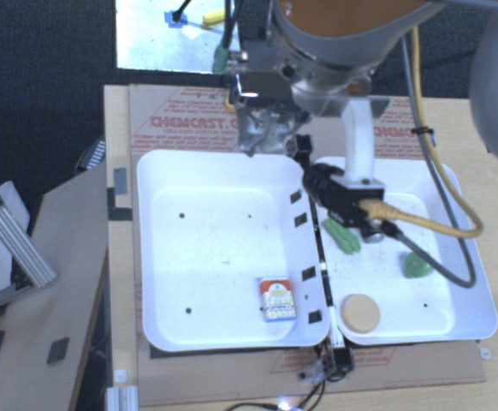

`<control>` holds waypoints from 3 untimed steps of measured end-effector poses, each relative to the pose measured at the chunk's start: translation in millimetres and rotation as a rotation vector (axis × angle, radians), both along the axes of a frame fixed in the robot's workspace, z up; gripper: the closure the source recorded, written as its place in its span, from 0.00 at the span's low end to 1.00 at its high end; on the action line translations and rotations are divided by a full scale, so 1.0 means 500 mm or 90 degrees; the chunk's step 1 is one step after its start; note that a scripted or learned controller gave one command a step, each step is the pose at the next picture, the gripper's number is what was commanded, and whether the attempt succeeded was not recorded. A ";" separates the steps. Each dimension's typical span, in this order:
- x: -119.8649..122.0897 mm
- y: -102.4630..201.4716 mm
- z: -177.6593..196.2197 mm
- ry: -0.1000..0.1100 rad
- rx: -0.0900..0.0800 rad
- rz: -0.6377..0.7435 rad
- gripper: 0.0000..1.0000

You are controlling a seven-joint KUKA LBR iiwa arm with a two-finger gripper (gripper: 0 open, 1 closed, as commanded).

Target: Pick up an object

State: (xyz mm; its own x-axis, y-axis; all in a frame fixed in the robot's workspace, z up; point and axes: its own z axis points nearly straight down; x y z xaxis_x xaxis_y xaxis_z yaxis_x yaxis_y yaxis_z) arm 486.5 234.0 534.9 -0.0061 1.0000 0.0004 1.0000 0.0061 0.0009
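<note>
A small red and white box (276, 300) lies in the left bin (206, 229), near its front right corner. In the right bin (454, 315) I see a long green piece (342, 235), a small green lump (417, 266) and a tan round disc (359, 312). My gripper (266, 135) hangs high over the back edge of the left bin, close to the camera, with nothing visible between its fingers. It is well clear of all the objects below.
The arm's big orange and grey body (352, 15) covers the top middle. A black fitting with a yellow cable (420, 221) hangs over the right bin's left half. A row of black clips (311, 247) runs along the divide between the bins.
</note>
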 end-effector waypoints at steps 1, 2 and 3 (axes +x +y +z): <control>0.000 0.000 0.000 0.000 0.000 0.000 1.00; 0.000 0.000 0.000 0.000 0.000 0.000 1.00; 0.000 0.000 0.000 0.000 0.000 0.000 1.00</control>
State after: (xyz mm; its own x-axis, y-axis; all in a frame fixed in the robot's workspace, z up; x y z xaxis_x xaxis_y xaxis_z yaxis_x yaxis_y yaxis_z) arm 486.5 233.8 534.9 -0.0059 1.0000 0.0003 1.0000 0.0059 0.0010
